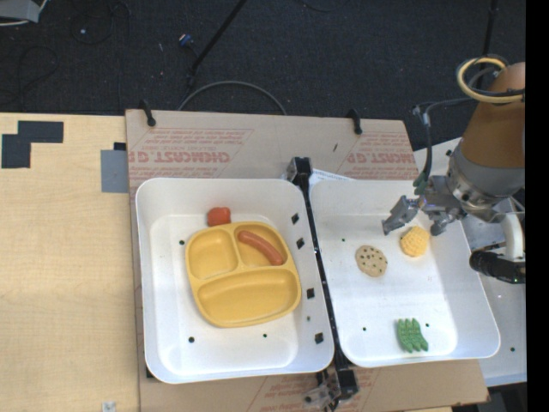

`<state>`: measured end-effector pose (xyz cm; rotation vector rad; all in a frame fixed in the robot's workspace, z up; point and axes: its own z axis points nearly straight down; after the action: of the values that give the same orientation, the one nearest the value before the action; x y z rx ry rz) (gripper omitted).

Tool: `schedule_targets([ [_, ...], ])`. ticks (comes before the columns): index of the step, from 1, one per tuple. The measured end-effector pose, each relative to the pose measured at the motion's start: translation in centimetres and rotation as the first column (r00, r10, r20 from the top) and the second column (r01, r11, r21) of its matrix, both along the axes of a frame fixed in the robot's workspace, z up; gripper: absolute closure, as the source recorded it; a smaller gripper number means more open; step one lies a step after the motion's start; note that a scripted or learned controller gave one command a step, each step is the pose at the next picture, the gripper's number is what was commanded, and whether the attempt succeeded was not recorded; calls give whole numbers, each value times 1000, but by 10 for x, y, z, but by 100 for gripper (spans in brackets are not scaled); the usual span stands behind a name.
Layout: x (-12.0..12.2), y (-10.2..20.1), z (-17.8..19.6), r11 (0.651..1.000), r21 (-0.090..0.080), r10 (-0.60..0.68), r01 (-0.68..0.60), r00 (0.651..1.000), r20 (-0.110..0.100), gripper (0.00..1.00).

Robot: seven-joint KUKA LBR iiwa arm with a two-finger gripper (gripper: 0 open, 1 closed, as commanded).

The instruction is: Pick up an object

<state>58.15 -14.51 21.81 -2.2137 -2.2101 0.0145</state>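
A robotics lab is seen here: two white bins [171, 350] are clamped onto printed cardboard [257, 148] on a pale worktop [60, 273], cables [232, 93] are trailed over dark carpet at the top, and toy food is laid out.

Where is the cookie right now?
The cookie lies in the right bin, toward its left-centre, just left of and below the yellow corn piece and up-left of the green item.

Only legible text I see: red print on the cardboard sheet [257, 148] under my bins, upside down from this view, apparently "CHEMCRZT" at left and "G.P" at right. Further red print at the bottom edge is unreadable.
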Motion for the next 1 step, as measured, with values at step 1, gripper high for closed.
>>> schedule_targets([
  [1, 3, 0, 7, 1000, -2, 2, -2, 1000, 12, 0],
])
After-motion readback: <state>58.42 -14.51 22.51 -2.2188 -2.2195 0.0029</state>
